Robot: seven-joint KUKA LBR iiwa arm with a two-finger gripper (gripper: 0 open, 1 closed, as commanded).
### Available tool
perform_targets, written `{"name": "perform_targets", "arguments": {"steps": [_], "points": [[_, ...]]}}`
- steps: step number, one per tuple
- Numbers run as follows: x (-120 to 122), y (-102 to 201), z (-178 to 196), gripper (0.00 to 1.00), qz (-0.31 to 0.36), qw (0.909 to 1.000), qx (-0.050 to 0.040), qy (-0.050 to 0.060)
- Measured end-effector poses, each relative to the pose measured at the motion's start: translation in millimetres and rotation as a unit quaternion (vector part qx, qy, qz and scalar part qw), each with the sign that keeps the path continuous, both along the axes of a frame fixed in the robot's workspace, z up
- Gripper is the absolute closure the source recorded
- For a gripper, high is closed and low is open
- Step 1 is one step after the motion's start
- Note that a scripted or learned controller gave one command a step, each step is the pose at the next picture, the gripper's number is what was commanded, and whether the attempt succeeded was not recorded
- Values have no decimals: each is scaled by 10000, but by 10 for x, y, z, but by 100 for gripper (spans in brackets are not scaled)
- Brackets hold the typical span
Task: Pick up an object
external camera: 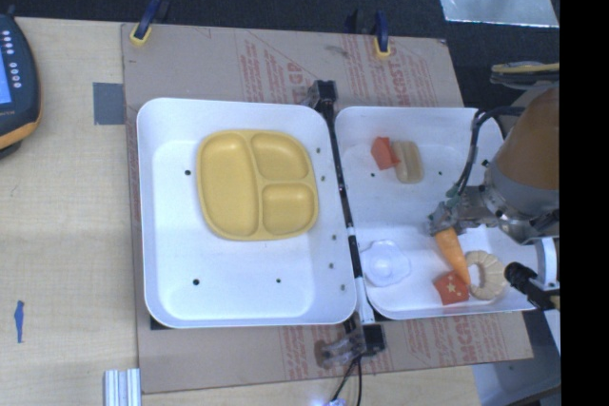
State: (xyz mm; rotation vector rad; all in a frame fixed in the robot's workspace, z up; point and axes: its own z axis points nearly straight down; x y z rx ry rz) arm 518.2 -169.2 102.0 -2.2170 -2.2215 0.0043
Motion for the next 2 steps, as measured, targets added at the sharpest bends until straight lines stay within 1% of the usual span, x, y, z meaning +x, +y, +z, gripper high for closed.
{"name": "perform_targets", "arguments": {"steps": [1, 2], "points": [[604, 726, -104, 100, 51, 10000, 1, -27], [630, 1240, 954, 100, 32, 10000, 4, -41]]}}
